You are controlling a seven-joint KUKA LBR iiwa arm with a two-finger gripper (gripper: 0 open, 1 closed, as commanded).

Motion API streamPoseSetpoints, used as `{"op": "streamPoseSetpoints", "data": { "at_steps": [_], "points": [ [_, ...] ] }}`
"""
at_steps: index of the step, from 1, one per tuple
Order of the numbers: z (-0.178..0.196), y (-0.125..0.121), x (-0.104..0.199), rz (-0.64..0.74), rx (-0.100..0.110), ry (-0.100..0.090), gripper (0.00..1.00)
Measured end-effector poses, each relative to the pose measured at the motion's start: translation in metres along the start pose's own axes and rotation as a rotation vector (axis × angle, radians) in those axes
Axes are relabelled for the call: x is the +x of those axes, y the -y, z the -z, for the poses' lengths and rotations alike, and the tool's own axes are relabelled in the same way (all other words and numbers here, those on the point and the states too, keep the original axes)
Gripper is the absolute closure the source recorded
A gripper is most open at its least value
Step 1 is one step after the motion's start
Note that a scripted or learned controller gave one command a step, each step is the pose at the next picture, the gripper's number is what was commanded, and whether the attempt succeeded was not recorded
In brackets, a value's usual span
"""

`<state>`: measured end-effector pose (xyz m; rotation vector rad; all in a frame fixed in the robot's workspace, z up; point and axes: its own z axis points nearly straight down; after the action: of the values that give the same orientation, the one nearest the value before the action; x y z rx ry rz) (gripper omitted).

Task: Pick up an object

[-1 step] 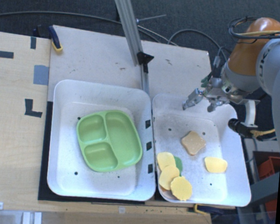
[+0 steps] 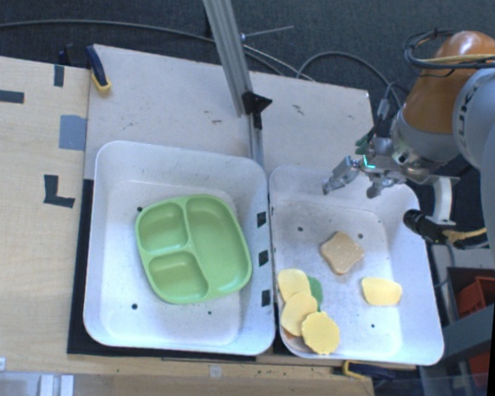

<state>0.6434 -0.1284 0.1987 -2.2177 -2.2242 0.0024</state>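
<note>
My gripper (image 2: 351, 185) hangs over the far edge of the right bin (image 2: 414, 278), its two fingers spread open with nothing between them. Below it in that bin lies a tan bread-like piece (image 2: 341, 252). A yellow chunk (image 2: 381, 292) rests to the right of the tan piece. Three round yellow slices (image 2: 304, 311) are piled at the bin's near left corner, with a bit of green (image 2: 314, 288) showing among them. The gripper stands well above and behind all of these, touching none.
The left bin (image 2: 107, 249) holds a green divided plate (image 2: 192, 248). A grey metal rail (image 2: 231, 48) slants down from the top to the gap between the bins. Cables run across the dark floor behind the bench. A wooden board lies at the left.
</note>
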Motion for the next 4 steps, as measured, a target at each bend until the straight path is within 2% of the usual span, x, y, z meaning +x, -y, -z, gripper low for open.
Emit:
{"op": "streamPoseSetpoints", "data": {
  "at_steps": [1,2,3,4],
  "points": [
    [-0.065,0.002,-0.002,-0.001,0.007,0.0,0.0],
    [-0.112,0.002,-0.001,-0.001,0.0,0.002,0.0],
    [-0.1,0.002,0.0,0.001,0.0,0.001,1.0],
    [-0.052,-0.008,-0.003,-0.001,-0.006,0.0,1.0]
  ]
}}
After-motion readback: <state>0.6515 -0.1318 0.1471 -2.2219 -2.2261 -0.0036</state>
